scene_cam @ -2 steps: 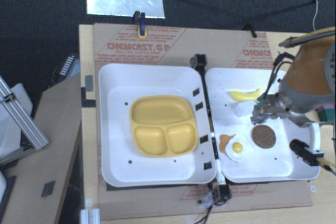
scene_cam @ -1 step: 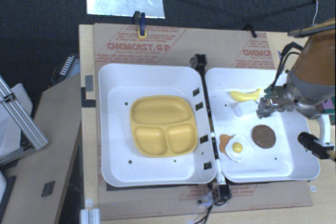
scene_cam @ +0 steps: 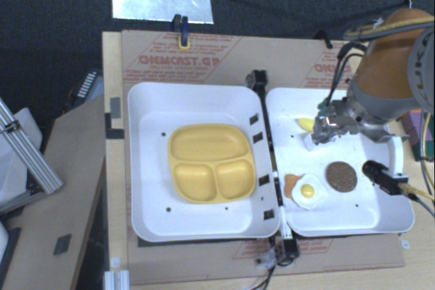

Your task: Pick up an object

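Two glossy white bins (scene_cam: 146, 166) sit side by side. The left one holds one yellow plastic tray (scene_cam: 207, 163) with three rounded compartments. The right one holds one fried egg (scene_cam: 307, 192), one round brown patty (scene_cam: 341, 176) and one yellow piece (scene_cam: 306, 123). The gripper (scene_cam: 321, 138) hangs over the right bin; whether its fingers are spread or pressed together I cannot tell. The yellow piece lies just beside them, the patty and egg near, below them in view.

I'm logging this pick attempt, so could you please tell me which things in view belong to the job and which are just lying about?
Job:
- gripper, low in the right bin
- yellow piece beside it
- brown disc
- fried egg toy

Lying about:
- yellow divided tray in the left bin
- cardboard sheet
- blue-and-yellow clamp
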